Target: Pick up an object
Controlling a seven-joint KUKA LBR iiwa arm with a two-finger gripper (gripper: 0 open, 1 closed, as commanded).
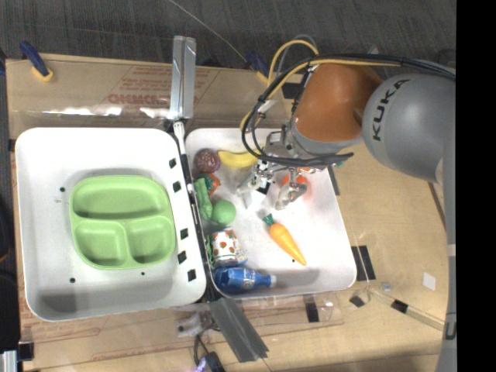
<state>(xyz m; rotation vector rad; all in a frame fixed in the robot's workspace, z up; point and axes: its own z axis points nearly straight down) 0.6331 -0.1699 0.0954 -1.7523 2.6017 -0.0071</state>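
The grey arm (403, 126) filled the upper right of the frame, its gripper (271, 188) hanging over the upper middle of the right bin (333, 242); whether it stood open or closed could not be told. In the left bin (39, 208) at centre left lay a green divided tray (122, 222). Candidates crowded the right bin's left edge: a blue bottle (242, 279) at the bottom, a carrot (285, 240) just below the gripper, a banana (236, 160), a green ball (223, 211), a patterned cup (224, 244), and a brownish ball (206, 161). A descent here probably risked closing on bare floor between carrot and banana, or nudging the carrot away.
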